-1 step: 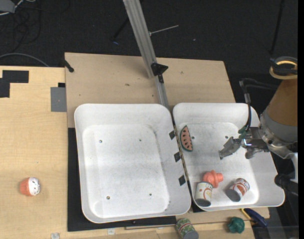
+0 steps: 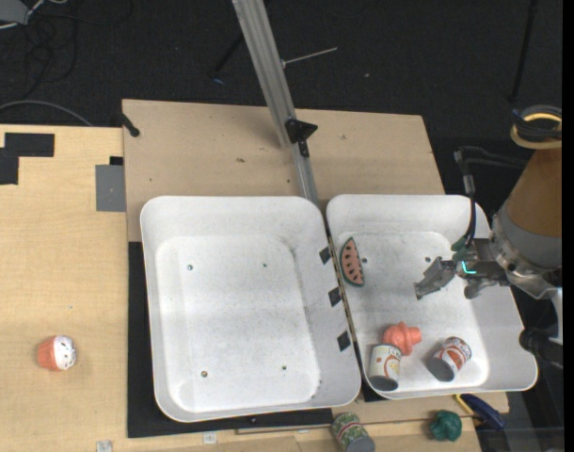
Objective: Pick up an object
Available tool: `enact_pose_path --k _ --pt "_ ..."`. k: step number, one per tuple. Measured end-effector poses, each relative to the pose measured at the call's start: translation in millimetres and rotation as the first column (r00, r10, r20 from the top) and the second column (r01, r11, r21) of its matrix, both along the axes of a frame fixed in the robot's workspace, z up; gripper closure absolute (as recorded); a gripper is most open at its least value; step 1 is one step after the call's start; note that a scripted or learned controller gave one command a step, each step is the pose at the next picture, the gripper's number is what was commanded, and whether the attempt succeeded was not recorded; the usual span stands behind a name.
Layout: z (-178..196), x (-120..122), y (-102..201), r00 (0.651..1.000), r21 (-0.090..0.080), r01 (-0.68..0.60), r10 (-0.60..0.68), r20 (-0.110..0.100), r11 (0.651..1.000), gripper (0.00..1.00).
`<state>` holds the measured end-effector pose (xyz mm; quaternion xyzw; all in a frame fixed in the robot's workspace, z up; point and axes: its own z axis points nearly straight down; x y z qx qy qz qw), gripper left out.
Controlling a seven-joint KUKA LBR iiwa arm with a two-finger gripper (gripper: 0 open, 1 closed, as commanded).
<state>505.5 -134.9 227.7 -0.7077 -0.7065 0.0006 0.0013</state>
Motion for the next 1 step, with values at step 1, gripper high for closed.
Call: enact_pose_path --k 1 --pt "-59.7 3.7 8.5 1.000 0.002 -0.002 0.002 -0.006 1.000 0.00"
